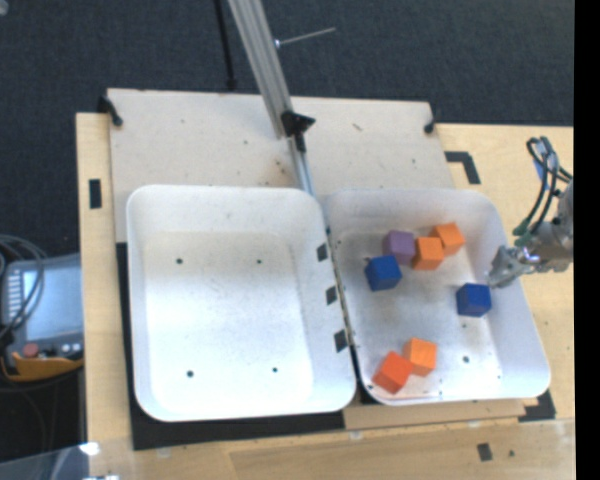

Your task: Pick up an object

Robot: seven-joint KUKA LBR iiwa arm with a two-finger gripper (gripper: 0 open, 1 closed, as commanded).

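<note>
Remaining undone: pickup. Two-finger metal gripper (508, 266) is seen at right white plastic bin's (510, 373) rim; finger state cannot be told, nothing visibly held. Nearest small blue cube (473, 300) is left lying just beside it

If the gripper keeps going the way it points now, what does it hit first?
Probably the small blue cube by the right bin's right wall: the gripper points down and left, just above it. Height is unclear from this slanted view.

six cubes (418, 251) in right bin (515, 353), left bin (230, 298) beside
</note>
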